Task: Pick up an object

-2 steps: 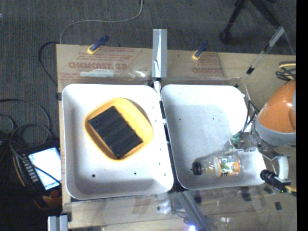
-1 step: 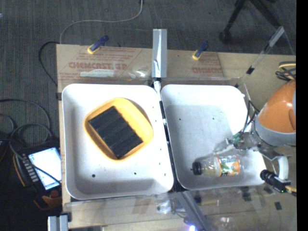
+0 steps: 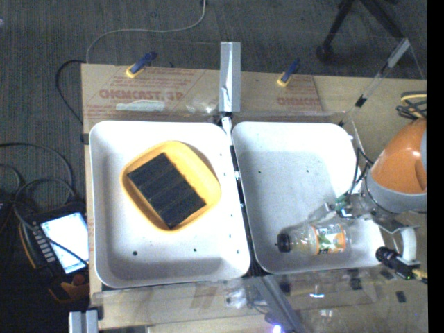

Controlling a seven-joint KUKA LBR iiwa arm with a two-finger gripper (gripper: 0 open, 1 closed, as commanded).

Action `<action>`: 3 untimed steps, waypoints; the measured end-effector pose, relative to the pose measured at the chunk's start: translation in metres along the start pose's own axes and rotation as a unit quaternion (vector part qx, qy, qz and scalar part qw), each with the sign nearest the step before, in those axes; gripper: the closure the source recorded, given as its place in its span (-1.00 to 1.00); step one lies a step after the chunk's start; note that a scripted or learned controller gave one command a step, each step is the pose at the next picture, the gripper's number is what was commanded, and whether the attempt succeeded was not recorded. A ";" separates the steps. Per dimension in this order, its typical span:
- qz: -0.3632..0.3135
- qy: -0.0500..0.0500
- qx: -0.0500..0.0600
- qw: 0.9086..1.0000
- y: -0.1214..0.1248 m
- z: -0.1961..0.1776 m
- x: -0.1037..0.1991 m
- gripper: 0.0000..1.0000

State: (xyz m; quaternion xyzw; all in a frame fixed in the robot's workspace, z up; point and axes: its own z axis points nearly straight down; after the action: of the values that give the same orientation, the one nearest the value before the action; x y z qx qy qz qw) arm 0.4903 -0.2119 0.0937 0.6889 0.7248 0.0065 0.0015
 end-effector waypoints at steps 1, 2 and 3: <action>-0.001 -0.002 -0.004 1.000 0.003 -0.009 0.000 1.00; -0.001 -0.002 -0.003 1.000 0.003 -0.009 0.000 -1.00; 0.103 0.005 0.002 0.995 0.042 0.000 0.000 -1.00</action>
State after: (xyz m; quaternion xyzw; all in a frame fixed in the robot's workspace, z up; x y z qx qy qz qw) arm 0.5324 -0.2102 0.0937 0.7598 0.6501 0.0087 -0.0038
